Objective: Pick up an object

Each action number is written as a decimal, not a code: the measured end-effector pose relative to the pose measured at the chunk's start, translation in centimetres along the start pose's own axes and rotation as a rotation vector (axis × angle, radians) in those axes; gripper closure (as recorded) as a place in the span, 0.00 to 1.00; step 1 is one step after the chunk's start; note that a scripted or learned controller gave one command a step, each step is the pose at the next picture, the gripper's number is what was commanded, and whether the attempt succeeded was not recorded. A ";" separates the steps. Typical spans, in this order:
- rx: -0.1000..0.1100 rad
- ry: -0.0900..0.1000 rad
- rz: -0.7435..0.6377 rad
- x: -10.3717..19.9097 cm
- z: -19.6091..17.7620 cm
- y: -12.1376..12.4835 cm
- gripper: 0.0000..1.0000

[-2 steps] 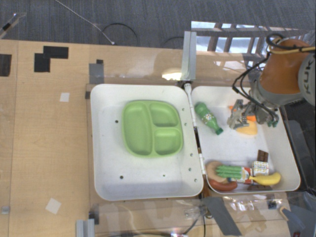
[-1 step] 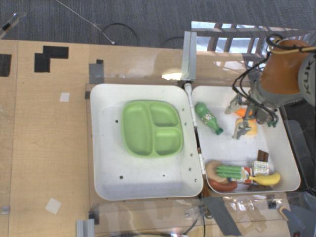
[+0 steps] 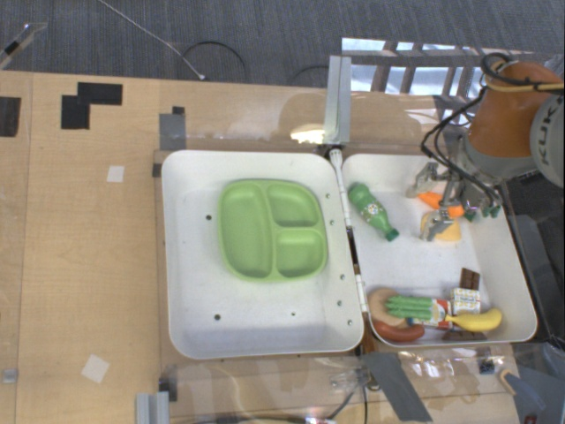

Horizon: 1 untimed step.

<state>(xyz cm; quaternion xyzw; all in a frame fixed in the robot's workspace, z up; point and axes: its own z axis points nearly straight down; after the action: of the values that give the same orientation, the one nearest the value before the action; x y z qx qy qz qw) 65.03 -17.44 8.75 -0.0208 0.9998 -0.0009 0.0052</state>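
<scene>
Pale wood table [image 3: 79, 263] carried two shallow white bins side by side, with dark carpet beyond the far edge. In the right bin [image 3: 508, 263], near its far right corner, a small orange piece [image 3: 452, 210] and a yellowish wedge [image 3: 449, 232] lay just beside each other, and these looked to be the likeliest targets. The fingers [image 3: 439, 203] stood low over that pair, metal tips splayed to either side of the orange piece; they appeared spread, with nothing visibly pinched between them. By my reading, the step in hand was the descent and alignment, with the grasp itself not yet made. The next move would call for centring on one piece, lowering to the bin floor and pressing together without nudging the neighbour away. A green bottle [image 3: 372, 211] lay tilted nearer the divider, well apart from the fingers. Along the near wall sat a clutter of toy food, including a banana [image 3: 481, 321]. The left bin [image 3: 190, 325] held a green compartment plate [image 3: 272, 229].
</scene>
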 end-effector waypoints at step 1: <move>0.003 -0.017 -0.006 -0.5 -1.7 0.2 1.00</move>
<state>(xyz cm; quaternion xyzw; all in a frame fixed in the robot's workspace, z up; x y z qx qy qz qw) 65.55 -17.23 10.41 -0.0240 0.9996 -0.0021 0.0136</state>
